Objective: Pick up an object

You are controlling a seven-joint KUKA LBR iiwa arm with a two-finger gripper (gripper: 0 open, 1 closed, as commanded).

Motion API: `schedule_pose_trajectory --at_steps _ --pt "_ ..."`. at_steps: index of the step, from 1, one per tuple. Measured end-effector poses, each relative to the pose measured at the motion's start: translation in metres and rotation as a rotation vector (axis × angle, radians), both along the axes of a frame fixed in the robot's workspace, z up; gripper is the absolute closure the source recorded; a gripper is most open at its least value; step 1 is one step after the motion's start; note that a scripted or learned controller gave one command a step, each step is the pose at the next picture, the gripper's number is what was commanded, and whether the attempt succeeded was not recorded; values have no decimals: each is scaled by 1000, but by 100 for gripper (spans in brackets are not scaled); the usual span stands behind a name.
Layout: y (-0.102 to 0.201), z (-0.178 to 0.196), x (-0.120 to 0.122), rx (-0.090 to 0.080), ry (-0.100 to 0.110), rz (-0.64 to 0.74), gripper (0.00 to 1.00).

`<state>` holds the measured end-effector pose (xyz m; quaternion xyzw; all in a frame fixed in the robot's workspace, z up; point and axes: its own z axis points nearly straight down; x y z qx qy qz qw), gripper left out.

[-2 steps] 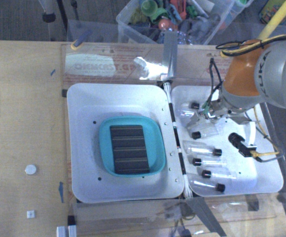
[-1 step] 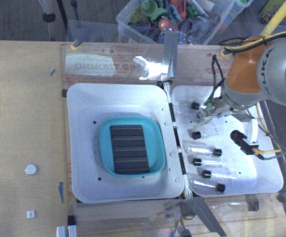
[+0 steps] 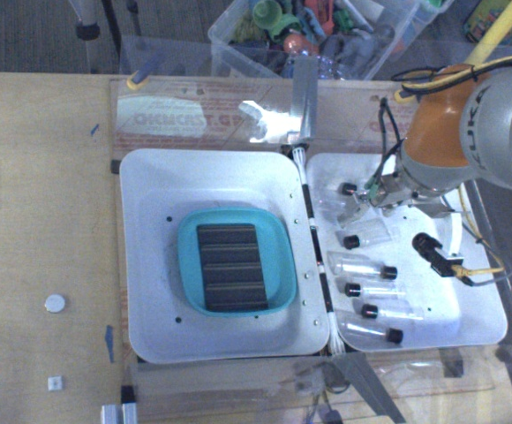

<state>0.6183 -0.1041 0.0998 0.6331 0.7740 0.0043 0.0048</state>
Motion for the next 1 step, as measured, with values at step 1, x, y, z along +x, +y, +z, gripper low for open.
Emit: schedule_pose_trajectory --at_steps 1 --pt "2 -12 -39 0 5 -4 0"
